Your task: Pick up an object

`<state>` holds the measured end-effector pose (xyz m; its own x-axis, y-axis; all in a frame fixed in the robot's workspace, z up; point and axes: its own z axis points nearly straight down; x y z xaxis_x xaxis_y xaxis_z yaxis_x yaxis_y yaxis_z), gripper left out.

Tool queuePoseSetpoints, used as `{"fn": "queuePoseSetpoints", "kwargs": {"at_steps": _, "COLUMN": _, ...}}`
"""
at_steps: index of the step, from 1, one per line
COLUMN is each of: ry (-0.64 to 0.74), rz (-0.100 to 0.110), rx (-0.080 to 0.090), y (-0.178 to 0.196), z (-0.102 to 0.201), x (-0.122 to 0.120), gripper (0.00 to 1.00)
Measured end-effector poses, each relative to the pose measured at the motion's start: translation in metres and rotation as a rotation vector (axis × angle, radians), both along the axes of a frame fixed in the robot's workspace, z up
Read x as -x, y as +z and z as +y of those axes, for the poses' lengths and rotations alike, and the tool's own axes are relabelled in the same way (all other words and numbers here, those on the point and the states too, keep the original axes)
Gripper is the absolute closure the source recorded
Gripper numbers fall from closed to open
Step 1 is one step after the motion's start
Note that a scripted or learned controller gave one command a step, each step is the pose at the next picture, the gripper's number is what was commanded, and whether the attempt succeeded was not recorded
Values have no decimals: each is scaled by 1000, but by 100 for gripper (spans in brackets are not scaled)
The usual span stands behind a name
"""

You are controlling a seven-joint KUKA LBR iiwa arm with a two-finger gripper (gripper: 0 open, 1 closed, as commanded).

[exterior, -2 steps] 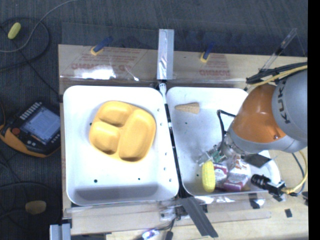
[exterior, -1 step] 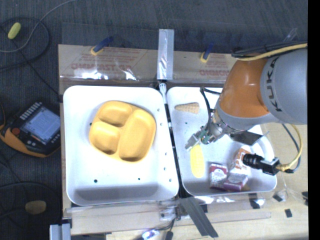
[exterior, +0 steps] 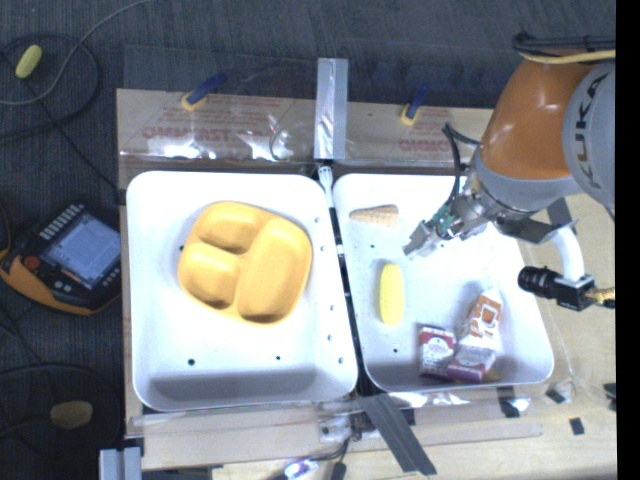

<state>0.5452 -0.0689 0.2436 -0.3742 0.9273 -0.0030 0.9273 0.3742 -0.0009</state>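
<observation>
The gripper [exterior: 425,236] hangs over the right bin [exterior: 520,373], its fingers [exterior: 414,244] slightly parted and pinching nothing. A yellow corn-like piece [exterior: 391,293] lies just at its seven o'clock, a bread slice [exterior: 374,214] at ten o'clock.

Dark carpeted floor [exterior: 200,18] surrounds the bench. Teach pendant [exterior: 68,258], orange-edged with a bluish screen, lies on the floor left of the bench. Thin pale cable [exterior: 130,6] curves across the upper left floor. Small yellow object [exterior: 28,61] near the top left edge. Brownish lump [exterior: 72,413] at lower left. Blue-and-yellow clamps [exterior: 203,91] and [exterior: 413,111] sit on the clear plastic sheet [exterior: 230,133] at the bench's far edge.
</observation>
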Motion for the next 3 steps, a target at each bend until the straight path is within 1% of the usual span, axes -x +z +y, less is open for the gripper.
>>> {"fn": "queuePoseSetpoints", "kwargs": {"at_steps": 1, "ry": 0, "rz": 0, "rx": 0, "y": 0, "z": 0, "x": 0, "gripper": 0}}
{"fn": "queuePoseSetpoints", "kwargs": {"at_steps": 2, "ry": 7, "rz": 3, "rx": -2, "y": -105, "z": -32, "x": 9, "gripper": 0}}
{"fn": "queuePoseSetpoints", "kwargs": {"at_steps": 3, "ry": 67, "rz": -10, "rx": 1, "y": -153, "z": -33, "x": -7, "gripper": 0}}
